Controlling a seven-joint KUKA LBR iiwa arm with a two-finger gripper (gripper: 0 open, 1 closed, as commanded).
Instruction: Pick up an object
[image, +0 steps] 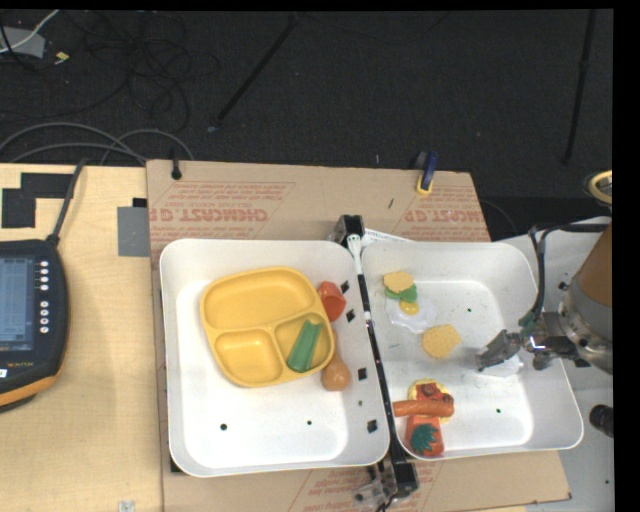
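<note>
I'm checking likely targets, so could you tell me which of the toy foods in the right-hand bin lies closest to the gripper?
The round yellow piece mid-bin lies nearest the gripper. The yellow and green piece lies further back, the orange and red ones nearer the front edge.

We see a wooden bench (60, 440) bearing a cardboard sheet (300, 200), and on that sheet sit 2 white bins side by side, the left bin (190, 420) touching the right bin (500, 260). A pendant (25, 320) lies on the bench's left part.

Gripper (503, 352) low, reaching from right
</note>
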